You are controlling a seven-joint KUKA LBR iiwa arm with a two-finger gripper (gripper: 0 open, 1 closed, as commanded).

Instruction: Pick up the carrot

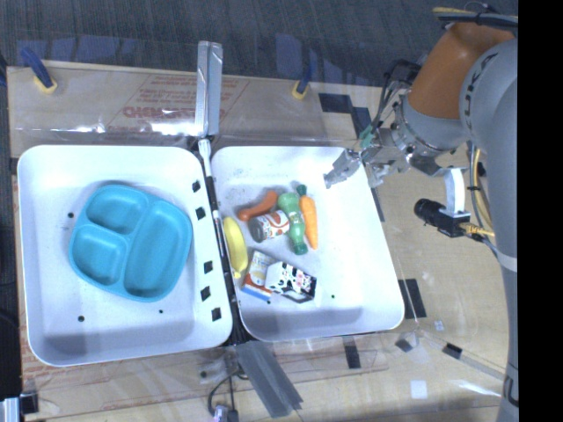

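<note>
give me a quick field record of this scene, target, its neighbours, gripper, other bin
target: small orange plastic carrot, lying in the right white bin
neighbours: green plastic bottle touching its left side; red-labelled tin can; yellow banana; black-and-white carton
gripper: two-finger gripper above the right bin's upper right part, up and to the right of the carrot, holding nothing
left white bin: holds a blue divided plastic plate
task state: carrot not yet picked
</note>
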